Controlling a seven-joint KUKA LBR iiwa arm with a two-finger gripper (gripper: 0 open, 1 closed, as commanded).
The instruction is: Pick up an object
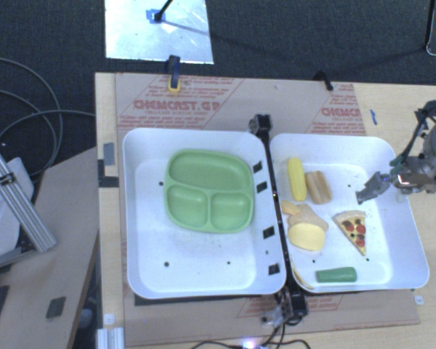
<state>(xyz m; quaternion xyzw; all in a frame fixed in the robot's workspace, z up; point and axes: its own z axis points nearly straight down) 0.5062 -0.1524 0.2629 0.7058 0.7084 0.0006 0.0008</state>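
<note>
Five toy foods lie loose in the right bin [392,151]: corn cob [296,179], bread roll [318,187], yellow wedge [306,233], pizza slice [353,230] and green bar [336,274]; none is lifted, so the pick is not yet made. Gripper [368,190] hangs at one o'clock from the pizza slice, near it, carrying nothing. Left bin [142,151] holds a green divided plate [208,190].

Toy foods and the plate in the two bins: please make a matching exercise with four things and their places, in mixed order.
Things:
1. green plate
2. corn cob
3. pizza slice
4. green bar

Places:
A. right bin, near front edge
B. left bin
C. right bin, far left part
D. right bin, below the gripper

Pairs: 1-B, 2-C, 3-D, 4-A
</note>
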